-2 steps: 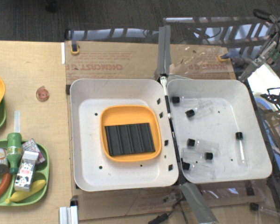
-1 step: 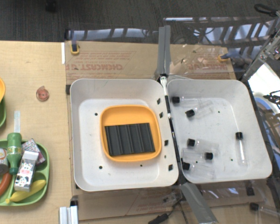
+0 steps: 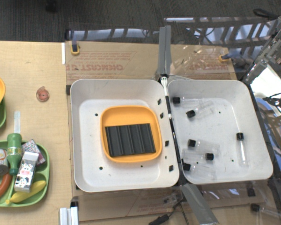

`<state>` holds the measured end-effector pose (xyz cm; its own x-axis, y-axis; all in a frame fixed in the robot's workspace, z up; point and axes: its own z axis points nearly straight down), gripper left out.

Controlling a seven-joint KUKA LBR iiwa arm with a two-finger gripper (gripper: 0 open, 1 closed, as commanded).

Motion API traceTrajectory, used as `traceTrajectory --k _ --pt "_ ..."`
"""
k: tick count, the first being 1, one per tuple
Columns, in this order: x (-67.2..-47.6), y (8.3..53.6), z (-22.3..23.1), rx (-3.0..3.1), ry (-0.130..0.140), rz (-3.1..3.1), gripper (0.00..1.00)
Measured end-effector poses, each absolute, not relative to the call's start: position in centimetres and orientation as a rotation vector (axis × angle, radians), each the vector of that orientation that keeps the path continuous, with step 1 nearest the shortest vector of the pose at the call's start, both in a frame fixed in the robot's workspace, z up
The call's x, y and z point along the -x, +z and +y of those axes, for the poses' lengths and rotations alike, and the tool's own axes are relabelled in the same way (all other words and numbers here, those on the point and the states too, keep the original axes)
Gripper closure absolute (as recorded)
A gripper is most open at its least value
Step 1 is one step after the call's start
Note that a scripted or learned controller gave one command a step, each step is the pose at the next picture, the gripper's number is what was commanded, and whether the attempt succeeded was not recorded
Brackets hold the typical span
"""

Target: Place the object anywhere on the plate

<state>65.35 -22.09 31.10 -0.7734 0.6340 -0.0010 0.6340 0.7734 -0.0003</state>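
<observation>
Several clear tubes with black caps lie scattered in the right bin [image 3: 253, 125]; the likeliest pick, a tube [image 3: 242, 150], lies lengthwise near-to-far. The plate [image 3: 130, 115] sits to their left. The tool's state cannot be told.

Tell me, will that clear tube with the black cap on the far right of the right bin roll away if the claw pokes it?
Probably. The tube looks round, smooth and lies flat, so it may roll sideways. Being clear, perhaps glass, it might be slippery or breakable.
</observation>
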Motion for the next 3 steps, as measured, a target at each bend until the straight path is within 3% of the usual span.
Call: traceTrajectory --k 2,3 --pt "-64.4 29.0 -22.2 -0.329 0.001 3.121 0.0" --pt "-65.3 29.2 -22.2 0.155 0.0 3.131 0.0"
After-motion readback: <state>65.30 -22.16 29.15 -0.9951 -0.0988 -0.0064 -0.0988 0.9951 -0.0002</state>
